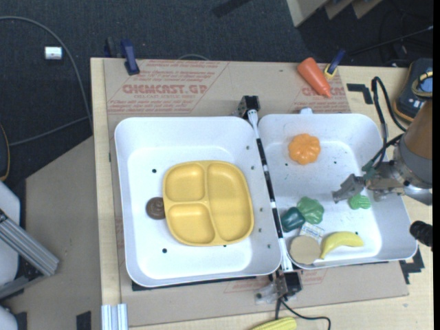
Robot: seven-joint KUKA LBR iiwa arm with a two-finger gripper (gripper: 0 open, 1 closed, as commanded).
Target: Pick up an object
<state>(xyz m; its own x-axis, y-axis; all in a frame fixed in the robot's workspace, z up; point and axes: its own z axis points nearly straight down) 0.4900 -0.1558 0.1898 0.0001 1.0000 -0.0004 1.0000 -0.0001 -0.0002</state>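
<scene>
The right bin (334, 122) holds an orange, pumpkin-like toy (304, 148) at the back. Toward the front are a light green toy (311, 209), a dark teal piece (291, 219), a yellow banana (342, 242) and a round tan can (304, 250). My gripper (352, 188) reaches in from the right and hangs low over the bin's right half. A small green piece (359, 201) lies just beneath and in front of it. Whether the gripper touches that piece is unclear.
The left bin (130, 137) holds a yellow divided plate (207, 203), with a brown round thing (155, 207) at its left edge. An orange carrot toy (315, 78) lies on the bench behind the right bin. Black clips join the bins at the centre divider (262, 163).
</scene>
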